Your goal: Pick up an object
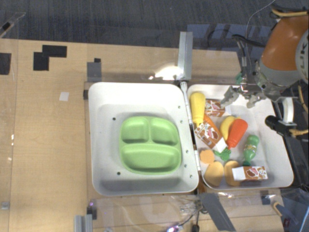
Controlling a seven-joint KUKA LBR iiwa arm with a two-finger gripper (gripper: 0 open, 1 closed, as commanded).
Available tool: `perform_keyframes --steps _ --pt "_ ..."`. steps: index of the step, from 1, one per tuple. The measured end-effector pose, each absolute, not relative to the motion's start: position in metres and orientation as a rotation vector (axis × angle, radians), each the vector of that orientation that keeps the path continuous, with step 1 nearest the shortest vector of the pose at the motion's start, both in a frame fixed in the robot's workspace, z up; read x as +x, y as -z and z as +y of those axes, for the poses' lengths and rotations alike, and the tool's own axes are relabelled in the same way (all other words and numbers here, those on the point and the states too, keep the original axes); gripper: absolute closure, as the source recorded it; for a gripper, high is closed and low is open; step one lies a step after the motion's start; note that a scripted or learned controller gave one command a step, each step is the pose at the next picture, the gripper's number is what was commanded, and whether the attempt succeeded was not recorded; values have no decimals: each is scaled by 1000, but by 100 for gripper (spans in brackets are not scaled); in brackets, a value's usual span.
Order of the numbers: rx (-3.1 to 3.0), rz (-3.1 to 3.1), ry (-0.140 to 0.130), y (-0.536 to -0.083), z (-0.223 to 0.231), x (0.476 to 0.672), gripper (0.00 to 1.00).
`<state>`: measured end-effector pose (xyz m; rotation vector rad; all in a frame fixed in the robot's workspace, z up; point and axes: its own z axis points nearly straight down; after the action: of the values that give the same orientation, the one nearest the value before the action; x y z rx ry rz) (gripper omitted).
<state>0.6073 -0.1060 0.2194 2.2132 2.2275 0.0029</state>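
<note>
The right bin holds a pile of toy food. A yellow bottle lies along its left wall, with a small carton beside it. Below them lie a brown snack pack, a yellow fruit, an orange carrot and a green bottle. At the front sit two tan bread pieces and a white carton. My gripper hangs open over the bin's back part, above and to the right of the small carton, with nothing between its fingers.
The left bin holds a green sectioned plate. A metal divider separates the two bins. A grey post stands behind them. The arm's orange band and cables crowd the back right.
</note>
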Motion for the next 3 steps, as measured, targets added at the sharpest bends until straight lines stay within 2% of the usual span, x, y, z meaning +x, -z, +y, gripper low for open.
perform_keyframes --steps 1,2,3 --pt "2202 2240 -1 -145 -93 630 0" --pt "2061 2326 -38 -114 -129 665 0" --pt "2048 2323 -59 -111 -131 659 0"
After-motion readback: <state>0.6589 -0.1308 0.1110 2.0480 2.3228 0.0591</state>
